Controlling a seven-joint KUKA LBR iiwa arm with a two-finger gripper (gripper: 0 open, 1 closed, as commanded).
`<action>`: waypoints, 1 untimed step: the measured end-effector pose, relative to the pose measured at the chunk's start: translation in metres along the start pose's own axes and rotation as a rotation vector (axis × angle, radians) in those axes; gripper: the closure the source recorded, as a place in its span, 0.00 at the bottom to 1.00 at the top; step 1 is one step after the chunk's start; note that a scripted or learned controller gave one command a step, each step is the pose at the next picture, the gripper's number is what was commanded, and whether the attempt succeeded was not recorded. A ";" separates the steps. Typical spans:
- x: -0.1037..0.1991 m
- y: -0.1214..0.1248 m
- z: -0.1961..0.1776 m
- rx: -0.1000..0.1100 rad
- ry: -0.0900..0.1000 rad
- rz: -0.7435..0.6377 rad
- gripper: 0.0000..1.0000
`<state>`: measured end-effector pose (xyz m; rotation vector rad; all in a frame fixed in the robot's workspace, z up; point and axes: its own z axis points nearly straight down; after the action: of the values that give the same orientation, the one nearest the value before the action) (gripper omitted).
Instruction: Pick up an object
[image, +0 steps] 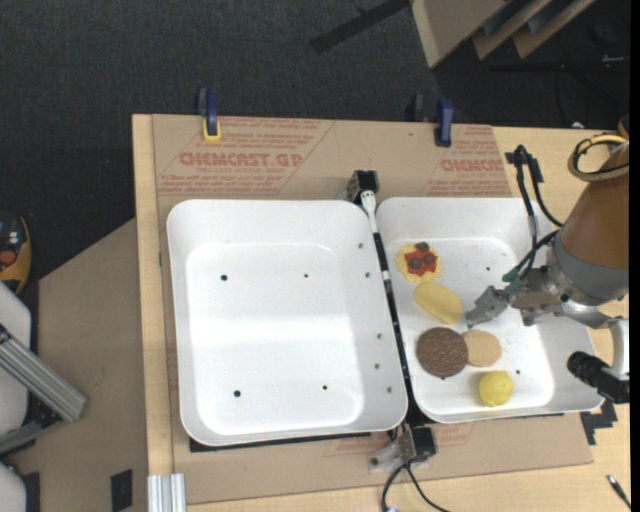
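Observation:
The right bin (450, 215) holds several food-like objects. A small yellow piece with red topping (419, 261) lies toward the back. A pale yellow oblong piece (438, 300) sits in the middle. A dark brown round cookie (441, 352) and a tan round piece (483, 348) lie side by side nearer the front, with a yellow lemon (495, 388) at the front right. My gripper (484, 309) reaches in from the right, its tips just right of the oblong piece and above the tan piece. Nothing shows between its fingers.
The left bin (275, 225) sits beside the right one, with a black divider strip (385, 290) between them. Blue clamps (209, 103) (444, 113) hold the cardboard-covered bench at the back. Cables (530, 195) run along the right bin's far right edge.

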<state>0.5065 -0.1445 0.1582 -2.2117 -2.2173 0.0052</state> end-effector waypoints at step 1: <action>0.040 0.073 0.077 -0.012 -0.004 -0.004 0.00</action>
<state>0.5790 -0.1042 0.0804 -2.2149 -2.2297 -0.0040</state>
